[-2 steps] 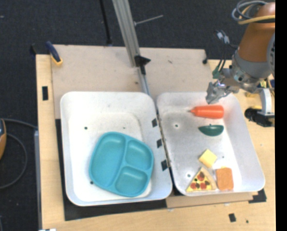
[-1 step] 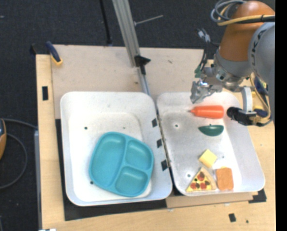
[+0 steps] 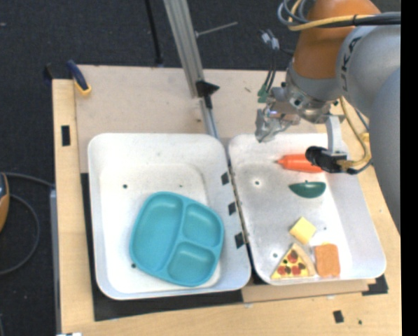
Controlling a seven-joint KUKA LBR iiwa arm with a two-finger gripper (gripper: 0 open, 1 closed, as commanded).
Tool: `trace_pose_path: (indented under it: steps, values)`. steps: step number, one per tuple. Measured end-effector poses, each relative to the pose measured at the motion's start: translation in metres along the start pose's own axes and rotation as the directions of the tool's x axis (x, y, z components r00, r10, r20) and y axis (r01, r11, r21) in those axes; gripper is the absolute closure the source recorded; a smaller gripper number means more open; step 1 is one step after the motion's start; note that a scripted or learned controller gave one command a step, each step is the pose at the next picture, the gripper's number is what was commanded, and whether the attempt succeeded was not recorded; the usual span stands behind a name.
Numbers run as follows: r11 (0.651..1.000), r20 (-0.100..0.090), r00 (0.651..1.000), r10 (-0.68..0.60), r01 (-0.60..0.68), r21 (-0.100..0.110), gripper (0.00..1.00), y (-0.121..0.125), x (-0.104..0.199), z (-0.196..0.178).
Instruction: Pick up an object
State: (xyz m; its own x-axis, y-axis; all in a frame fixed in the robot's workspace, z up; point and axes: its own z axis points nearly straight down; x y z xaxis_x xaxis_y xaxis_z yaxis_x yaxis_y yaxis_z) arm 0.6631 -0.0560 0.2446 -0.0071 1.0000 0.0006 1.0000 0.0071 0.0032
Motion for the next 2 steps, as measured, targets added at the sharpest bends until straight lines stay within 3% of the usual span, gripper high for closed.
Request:
trace_pose_path:
  steps: [2]
  values:
    - [1.000, 0.000, 1.000, 0.000, 0.000, 0.001, 1.00, 0.019, 0.119, 0.012]
